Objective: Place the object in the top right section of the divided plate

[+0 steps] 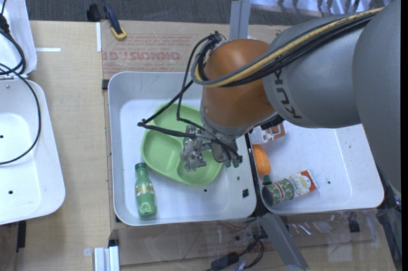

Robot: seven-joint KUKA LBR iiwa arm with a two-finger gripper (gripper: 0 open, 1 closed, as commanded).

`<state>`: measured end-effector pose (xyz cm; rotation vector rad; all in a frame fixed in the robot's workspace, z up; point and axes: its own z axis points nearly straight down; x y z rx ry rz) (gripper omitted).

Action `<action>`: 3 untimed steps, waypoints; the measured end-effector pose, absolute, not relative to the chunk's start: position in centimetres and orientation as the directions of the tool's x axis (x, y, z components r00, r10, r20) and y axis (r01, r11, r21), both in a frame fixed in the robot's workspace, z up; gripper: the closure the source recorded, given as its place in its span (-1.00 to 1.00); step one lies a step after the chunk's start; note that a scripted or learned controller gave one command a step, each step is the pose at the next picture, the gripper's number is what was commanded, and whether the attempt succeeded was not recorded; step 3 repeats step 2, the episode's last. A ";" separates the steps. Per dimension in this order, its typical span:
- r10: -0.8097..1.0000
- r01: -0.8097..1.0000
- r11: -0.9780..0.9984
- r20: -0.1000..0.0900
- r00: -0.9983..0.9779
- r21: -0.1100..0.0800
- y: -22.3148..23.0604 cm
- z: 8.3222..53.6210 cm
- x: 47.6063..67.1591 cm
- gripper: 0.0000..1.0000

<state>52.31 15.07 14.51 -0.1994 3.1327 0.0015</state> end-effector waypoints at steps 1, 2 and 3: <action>-0.127 -0.127 0.992 -0.002 -0.992 0.001 15.1 14.5 52.3 -1.00; -0.121 -0.121 0.993 -0.005 -0.993 0.002 15.0 15.4 52.4 1.00; -0.121 -0.121 0.993 -0.005 -0.993 0.002 15.0 15.4 52.4 1.00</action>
